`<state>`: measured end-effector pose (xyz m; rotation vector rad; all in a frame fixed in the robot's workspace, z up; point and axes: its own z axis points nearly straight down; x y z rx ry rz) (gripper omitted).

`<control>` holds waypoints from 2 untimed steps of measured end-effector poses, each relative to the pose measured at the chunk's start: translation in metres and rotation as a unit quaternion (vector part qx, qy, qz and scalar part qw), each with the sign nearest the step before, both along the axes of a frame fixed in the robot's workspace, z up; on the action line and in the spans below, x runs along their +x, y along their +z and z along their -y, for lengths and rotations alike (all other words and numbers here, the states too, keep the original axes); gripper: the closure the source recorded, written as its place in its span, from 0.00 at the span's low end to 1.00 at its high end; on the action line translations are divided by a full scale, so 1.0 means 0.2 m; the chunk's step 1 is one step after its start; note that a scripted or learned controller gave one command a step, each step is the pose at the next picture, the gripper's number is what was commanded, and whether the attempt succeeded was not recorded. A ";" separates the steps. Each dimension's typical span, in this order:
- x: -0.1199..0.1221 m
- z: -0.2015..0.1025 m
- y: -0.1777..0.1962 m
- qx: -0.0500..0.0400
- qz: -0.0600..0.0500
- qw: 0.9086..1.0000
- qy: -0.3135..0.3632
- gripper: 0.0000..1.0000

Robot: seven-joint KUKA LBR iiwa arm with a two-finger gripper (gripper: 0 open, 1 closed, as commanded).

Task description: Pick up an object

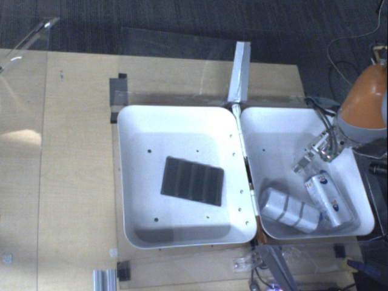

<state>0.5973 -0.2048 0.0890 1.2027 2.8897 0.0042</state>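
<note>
We are hanging our gripper point(315, 152) over the right bin point(276, 123), just above a white tube point(328, 200) lying near a grey roll pack point(290, 210); whether it is gripping anything we cannot tell, and a dark ridged mat point(192, 180) is lying in the left bin point(139, 132)

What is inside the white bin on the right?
The right bin holds a grey ridged bundle and a white bottle-like tube, with the gripper above them. Anything beneath them is covered.
</note>
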 end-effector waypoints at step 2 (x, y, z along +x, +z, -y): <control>-0.06 -0.56 0.01 0.000 0.002 0.996 0.090 0.00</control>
